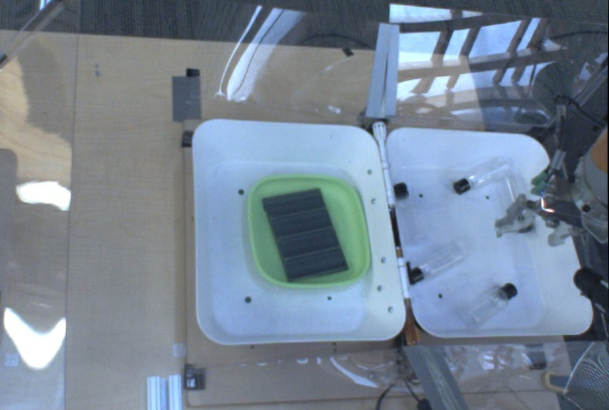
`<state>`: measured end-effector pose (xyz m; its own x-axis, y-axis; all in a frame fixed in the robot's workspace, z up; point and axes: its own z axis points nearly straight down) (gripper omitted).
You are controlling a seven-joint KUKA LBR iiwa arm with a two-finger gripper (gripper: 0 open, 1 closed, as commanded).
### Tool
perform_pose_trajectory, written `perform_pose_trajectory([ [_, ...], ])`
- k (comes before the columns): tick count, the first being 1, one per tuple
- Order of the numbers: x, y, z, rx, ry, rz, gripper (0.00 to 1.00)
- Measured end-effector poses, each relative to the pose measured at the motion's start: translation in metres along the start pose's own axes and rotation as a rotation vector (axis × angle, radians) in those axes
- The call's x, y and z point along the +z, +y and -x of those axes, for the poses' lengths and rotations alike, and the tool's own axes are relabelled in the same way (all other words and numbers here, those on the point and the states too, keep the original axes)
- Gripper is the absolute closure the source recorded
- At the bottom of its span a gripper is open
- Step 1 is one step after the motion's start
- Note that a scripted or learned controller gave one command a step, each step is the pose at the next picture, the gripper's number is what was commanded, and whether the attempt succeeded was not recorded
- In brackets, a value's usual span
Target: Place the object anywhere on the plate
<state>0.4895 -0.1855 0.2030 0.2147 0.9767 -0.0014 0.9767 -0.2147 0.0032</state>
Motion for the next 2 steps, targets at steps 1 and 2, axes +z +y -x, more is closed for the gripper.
perform_pose_trajectory([
  [1, -0.002, -0.012, -0.057, 0.046, 0.002, -0.003, 0.00],
  [2, 0.009, 0.000, 0.000, 0.182, 0.000, -0.001, 0.00],
])
